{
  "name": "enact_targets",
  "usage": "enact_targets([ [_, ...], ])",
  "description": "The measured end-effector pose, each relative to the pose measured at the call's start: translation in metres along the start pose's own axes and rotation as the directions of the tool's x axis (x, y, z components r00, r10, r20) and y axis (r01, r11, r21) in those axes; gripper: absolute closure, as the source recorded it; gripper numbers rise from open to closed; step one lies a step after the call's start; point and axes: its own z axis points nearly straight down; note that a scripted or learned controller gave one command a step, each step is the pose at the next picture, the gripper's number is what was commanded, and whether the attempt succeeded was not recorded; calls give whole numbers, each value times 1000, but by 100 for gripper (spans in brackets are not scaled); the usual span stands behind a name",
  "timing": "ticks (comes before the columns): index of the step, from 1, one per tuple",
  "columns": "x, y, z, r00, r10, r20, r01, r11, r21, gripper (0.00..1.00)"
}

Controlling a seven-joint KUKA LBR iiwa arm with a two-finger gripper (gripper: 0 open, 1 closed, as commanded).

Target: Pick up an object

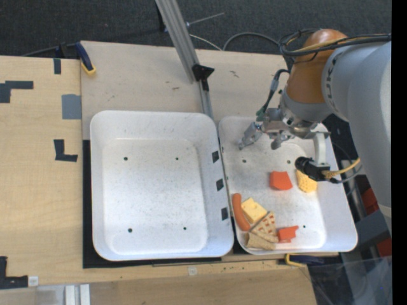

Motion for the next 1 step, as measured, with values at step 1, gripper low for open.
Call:
enact_targets([
  [1,1,-2,55,1000,0,0,0,1000,0,0],
])
